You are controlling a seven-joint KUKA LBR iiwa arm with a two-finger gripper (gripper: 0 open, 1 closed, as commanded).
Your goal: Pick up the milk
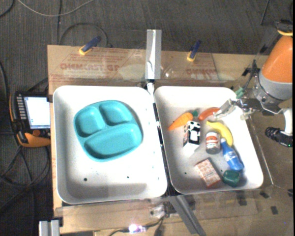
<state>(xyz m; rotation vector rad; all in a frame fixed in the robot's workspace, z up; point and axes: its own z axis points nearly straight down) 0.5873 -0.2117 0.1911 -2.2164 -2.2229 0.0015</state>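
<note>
White with black cow patches, the milk (191,133) is seen standing in the right bin (179,181), just left of the banana (221,130) and just below the carrot (180,121).

In the camera view, a failed grasp is the likeliest risk: the carton is crowded by the carrot, the banana and a small jar (212,143), so a neighbour could be clipped or lifted instead, or the carton tipped over.

The arm (277,73) is held over the bin's upper right corner, with the gripper (227,107) angled down and left above the tomato-red piece (208,113). Nothing is seen between its parts; whether it is released or clenched cannot be told.
</note>
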